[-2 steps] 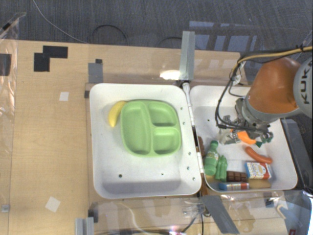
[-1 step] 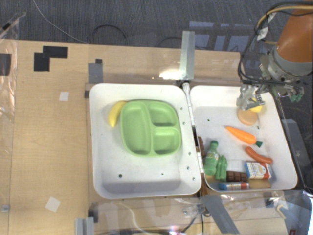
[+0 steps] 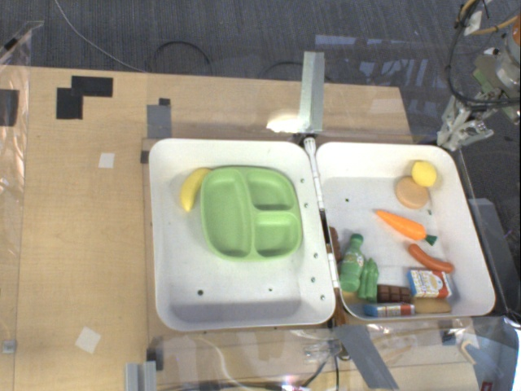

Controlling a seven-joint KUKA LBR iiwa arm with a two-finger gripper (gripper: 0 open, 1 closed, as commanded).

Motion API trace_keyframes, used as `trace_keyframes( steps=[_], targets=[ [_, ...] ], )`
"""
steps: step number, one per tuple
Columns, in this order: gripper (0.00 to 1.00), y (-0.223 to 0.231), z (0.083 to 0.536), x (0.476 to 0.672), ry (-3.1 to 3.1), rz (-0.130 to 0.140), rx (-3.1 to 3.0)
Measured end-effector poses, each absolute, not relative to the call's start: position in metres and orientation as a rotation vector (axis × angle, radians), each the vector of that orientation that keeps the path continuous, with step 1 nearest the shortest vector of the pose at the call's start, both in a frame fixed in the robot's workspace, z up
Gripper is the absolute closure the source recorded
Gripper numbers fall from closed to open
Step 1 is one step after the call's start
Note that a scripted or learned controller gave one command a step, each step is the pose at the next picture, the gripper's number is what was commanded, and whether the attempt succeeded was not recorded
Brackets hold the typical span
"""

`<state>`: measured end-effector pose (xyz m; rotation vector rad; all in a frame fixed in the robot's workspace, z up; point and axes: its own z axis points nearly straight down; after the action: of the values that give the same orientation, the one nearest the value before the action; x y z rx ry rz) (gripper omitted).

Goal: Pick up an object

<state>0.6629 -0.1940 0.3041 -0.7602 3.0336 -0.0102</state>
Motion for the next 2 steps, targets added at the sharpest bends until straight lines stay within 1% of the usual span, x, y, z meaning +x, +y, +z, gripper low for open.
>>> trace_keyframes(
  steps=[2],
  targets=[
    [1.00,-0.189,0.333,0.668,3.009,-0.018,-0.758]
  ],
)
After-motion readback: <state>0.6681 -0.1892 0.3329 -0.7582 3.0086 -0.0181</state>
